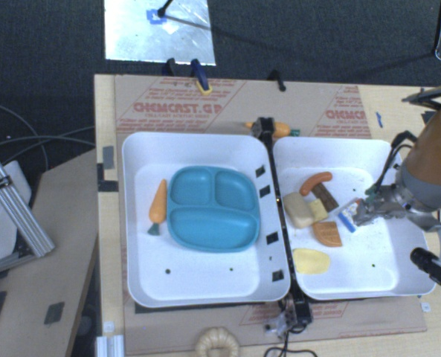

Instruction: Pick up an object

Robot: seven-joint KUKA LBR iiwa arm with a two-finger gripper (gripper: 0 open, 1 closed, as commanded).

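Observation:
The right bin (369, 274) holds a cluster of toy foods: a reddish sausage (314, 181), a brown bar (325, 196), a pale cream block (298, 211), an orange-brown wedge (327, 233) and a yellow flat piece (311, 260). A small blue and white item (346, 219) lies just right of the wedge. My gripper (363, 213) hangs low over the middle of the right bin, its tip right beside that blue item. The arm comes in from the right.
The left bin (142, 274) carries a blue divided plate (211, 207) and a toy carrot (158, 203) to the plate's left. A black divider with clips (276, 214) runs between the bins. An orange-tipped object (279, 130) lies behind the bins on the cardboard.

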